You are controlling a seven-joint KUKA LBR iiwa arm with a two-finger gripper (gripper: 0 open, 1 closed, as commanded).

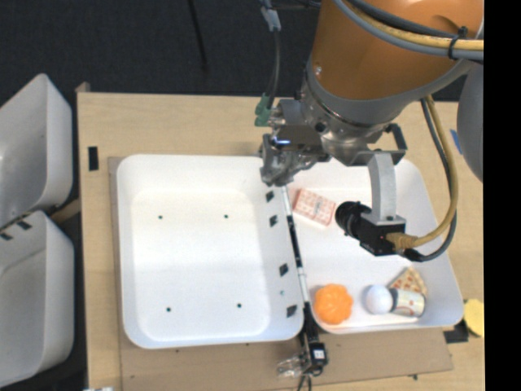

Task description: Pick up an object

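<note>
You have the arm (pixel 391 47) reaching in over the right bin (pixel 423 194), its orange band and grey wrist covering that bin's twelve o'clock edge. The gripper (pixel 281 165) hangs at about eleven o'clock of the right bin, right over the divide between the two bins, and it looks dark and cluttered from this angle, so you cannot tell how it is set or whether anything is in it; nothing shows below it. The nearest candidate is the small pink-and-white packet (pixel 313 207), lying flat just toward five o'clock from the gripper, apart from it. The other things sit together along the bin's six o'clock wall: an orange ball (pixel 333 301), a white ball (pixel 377 299) beside it, and a patterned cup on its side (pixel 409 293) touching the white ball. They have probably rolled or been pushed there, since the bin's shallow wall stops them. The left bin (pixel 195 243) is bare white. A black camera block (pixel 370 226) rides on a bracket off the wrist, over the bin's middle. My judgement: no pick is made yet, and the packet is the easy reach, though flat things give fingers little to pinch.
</note>
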